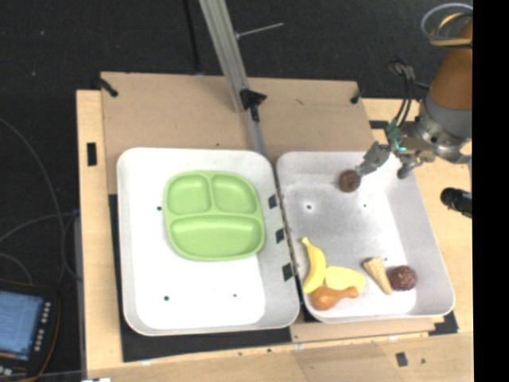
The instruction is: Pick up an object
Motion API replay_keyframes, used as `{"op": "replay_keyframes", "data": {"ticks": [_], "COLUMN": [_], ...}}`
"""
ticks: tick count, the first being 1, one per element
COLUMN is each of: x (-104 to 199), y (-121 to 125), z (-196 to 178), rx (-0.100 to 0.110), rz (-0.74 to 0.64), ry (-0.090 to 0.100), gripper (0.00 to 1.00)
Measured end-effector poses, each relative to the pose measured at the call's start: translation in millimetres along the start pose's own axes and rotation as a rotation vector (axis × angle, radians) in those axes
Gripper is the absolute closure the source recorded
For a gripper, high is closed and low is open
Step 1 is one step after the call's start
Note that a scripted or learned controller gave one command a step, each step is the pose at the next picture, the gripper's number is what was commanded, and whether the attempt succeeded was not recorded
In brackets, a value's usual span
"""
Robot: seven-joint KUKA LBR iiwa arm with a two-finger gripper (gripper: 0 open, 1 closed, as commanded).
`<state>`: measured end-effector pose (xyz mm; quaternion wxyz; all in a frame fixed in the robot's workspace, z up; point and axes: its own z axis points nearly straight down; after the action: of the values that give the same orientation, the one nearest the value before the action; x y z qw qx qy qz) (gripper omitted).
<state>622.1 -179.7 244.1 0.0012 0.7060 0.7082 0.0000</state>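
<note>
A: Left bin point(143, 237) holds a green three-compartment plastic plate point(213, 216). And the right bin point(413, 213)?

B: Yellow toy banana point(315, 265) and orange piece point(330, 296) at its near-left corner, brown cone point(378, 274) beside a dark ball point(403, 277), small brown ball point(348, 181) near its far edge.

A: The gripper point(391, 164)?

B: Fingers spread, gripping nothing, just right of that small ball. A round thing could roll away.

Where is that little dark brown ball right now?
The dark brown ball sits near the far edge of the right bin, just left of the robot's hand, far from the banana.
</note>
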Motion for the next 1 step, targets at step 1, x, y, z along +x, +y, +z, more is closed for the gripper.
{"op": "replay_keyframes", "data": {"ticks": [1], "x": [0.0], "y": [0.0], "z": [0.0], "rx": [0.000], "rz": [-0.001], "ry": [0.000], "gripper": [0.00]}}
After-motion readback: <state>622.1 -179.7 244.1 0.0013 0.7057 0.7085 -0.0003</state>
